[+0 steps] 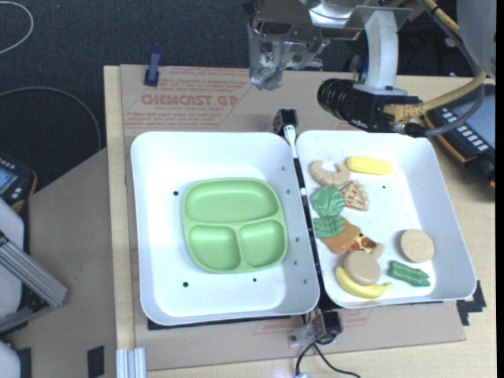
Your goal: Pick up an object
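My gripper (266,75) hangs above the brown board (189,99) behind the two bins, just past the back edge of the left bin (150,211). Whether it is spread or closed I cannot tell; nothing shows between its tips. The left bin holds a green divided plate (234,224). The toy food lies in the right bin (441,211): a yellow piece (368,165) near the back, a pizza slice (356,196), a green leafy piece (327,204), a round tan cookie (415,246), a green bean pod (409,273) and a banana (362,285) at the front.
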Action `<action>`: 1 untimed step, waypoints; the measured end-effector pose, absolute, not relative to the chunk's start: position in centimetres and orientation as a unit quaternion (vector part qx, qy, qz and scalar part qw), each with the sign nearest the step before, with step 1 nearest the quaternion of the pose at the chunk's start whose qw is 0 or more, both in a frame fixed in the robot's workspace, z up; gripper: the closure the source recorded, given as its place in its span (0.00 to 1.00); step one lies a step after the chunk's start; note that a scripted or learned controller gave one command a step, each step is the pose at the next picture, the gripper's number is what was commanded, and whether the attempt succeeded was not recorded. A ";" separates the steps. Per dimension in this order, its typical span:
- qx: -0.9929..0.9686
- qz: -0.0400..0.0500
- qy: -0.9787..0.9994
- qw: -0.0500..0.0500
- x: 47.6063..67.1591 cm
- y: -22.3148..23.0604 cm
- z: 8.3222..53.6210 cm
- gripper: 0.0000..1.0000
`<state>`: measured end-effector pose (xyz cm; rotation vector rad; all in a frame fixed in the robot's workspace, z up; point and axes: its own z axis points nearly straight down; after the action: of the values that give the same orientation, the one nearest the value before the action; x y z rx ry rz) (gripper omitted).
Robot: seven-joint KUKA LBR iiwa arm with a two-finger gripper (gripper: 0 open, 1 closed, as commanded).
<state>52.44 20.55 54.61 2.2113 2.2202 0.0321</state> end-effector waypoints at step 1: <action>0.706 -0.004 0.709 -0.002 47.8 21.4 46.5 1.00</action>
<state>47.80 21.43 46.53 2.2199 2.2289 -0.0124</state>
